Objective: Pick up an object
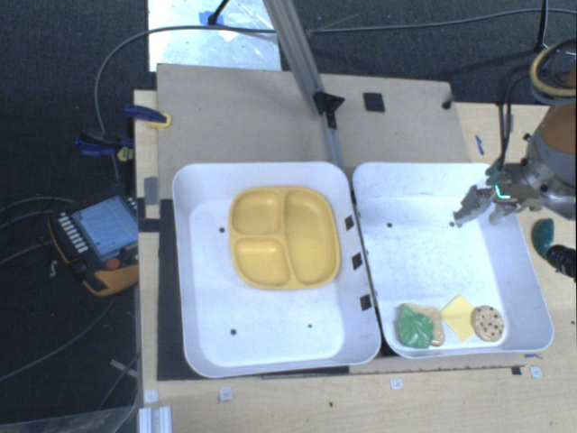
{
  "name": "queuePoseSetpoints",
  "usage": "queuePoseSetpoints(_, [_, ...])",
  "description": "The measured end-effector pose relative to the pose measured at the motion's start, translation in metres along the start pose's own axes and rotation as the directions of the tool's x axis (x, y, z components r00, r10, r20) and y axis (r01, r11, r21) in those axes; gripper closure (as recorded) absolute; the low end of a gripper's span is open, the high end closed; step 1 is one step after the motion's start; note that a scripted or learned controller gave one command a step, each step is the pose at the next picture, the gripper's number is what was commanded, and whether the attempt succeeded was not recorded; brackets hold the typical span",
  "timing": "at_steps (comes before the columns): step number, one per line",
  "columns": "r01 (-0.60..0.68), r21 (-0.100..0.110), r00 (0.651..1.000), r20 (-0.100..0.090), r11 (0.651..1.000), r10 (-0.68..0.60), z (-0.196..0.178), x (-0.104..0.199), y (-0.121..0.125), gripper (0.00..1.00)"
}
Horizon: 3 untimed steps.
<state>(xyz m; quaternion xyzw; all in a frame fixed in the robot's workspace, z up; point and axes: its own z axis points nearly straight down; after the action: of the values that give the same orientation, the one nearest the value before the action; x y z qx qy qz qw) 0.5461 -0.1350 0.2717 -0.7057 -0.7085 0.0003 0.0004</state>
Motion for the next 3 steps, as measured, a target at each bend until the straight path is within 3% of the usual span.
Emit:
queuePoseSetpoints(1, [0.000, -0.003, 1.000, 0.000, 1.000, 0.000, -0.001, 0.000, 0.001, 0.00])
queuePoseSetpoints(3, [-0.003, 0.001, 1.000, 0.000, 1.000, 0.003, 0.108, -0.007, 0.001, 0.00])
